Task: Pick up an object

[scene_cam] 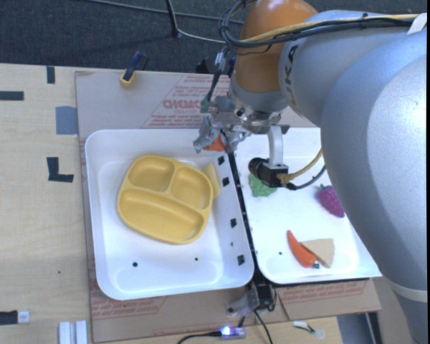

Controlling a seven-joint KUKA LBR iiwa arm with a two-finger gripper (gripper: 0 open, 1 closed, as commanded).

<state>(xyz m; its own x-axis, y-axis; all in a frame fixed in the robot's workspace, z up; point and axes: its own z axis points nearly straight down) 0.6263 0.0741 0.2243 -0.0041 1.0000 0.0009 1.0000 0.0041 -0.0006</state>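
Observation:
My gripper hangs over the far end of the divider between the two white bins. A small orange-red object shows between its fingertips, and the fingers are closed on it, lifted off the bin floor. In the left bin lies a yellow divided plate, down and to the left of the gripper. The right bin holds a green leafy piece, a purple grape bunch, an orange carrot and a tan wedge.
The grey arm and its orange band cover the far right of the bench and part of the right bin. A black cable fitting hangs beside the green piece. A blue and yellow clamp lies on the cardboard behind the bins.

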